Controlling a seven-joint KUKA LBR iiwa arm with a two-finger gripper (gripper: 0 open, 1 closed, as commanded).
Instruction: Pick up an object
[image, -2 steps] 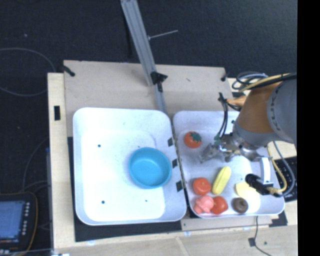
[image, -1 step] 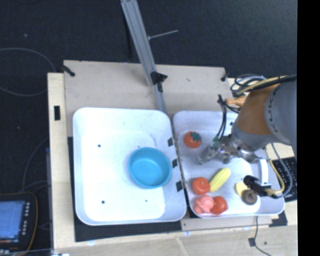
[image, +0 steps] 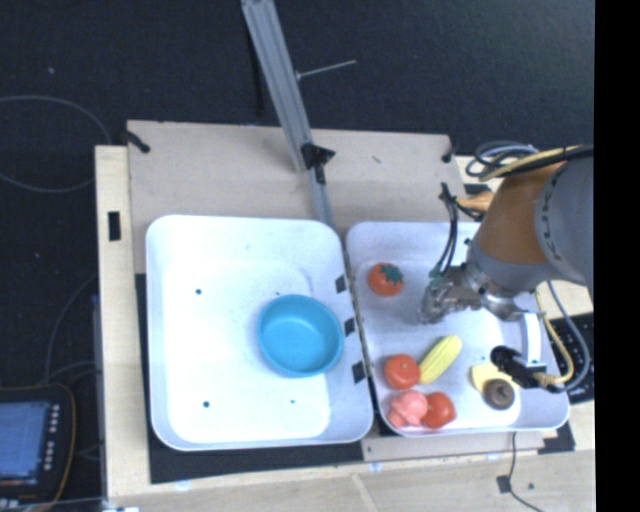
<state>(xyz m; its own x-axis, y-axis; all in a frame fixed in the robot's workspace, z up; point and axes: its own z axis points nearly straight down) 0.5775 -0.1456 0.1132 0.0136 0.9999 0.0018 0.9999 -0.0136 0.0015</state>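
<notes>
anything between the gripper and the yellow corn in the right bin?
Nothing visible. The gripper hangs over bare bin floor just above the corn; the orange-red tomato sits beside the corn's lower-left end, off that line.

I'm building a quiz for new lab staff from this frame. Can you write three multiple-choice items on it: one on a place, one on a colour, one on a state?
1. Where does the blue bowl sit?
A. left bin
B. right bin
C. on the bench outside the bins

2. What colour is the corn-shaped toy?
A. green
B. yellow
C. purple

3. How does the gripper stand to the toys?
A. pinching the bowl
B. lifting the corn
C. over bare floor of the right bin, touching none

Key: 1 A, the bowl lies inside the left bin; 2 B, it is plainly yellow; 3 C, white floor shows around it.
</notes>
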